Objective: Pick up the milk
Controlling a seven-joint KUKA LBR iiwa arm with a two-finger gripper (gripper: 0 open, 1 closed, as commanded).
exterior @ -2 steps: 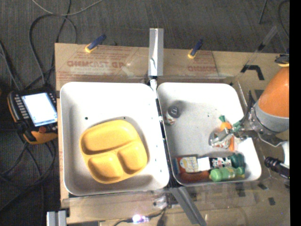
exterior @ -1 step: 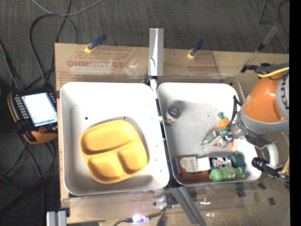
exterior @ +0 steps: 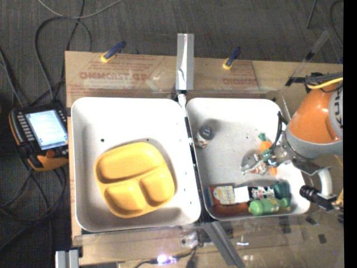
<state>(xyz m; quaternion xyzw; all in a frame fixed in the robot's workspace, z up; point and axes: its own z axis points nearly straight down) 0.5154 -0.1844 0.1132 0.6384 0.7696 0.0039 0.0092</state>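
Observation:
The milk (exterior: 261, 193) is a small white carton with black cow patches and a green end. It lies on its side near the front edge of the right bin (exterior: 234, 121). My gripper (exterior: 249, 165) hovers over the bin floor just behind the milk and slightly to its left, pointing left. Its metal fingers (exterior: 245, 161) are open with nothing between them. The grey and orange arm (exterior: 315, 121) comes in from the right.
Around the milk lie a yellow-labelled carton (exterior: 225, 194), a green bottle (exterior: 269, 206) and a red-brown item (exterior: 228, 209). A carrot (exterior: 264, 144) sits by the wrist, and a grey can (exterior: 206, 132) at back left. The left bin (exterior: 83, 149) holds a yellow divided tray (exterior: 135, 177).

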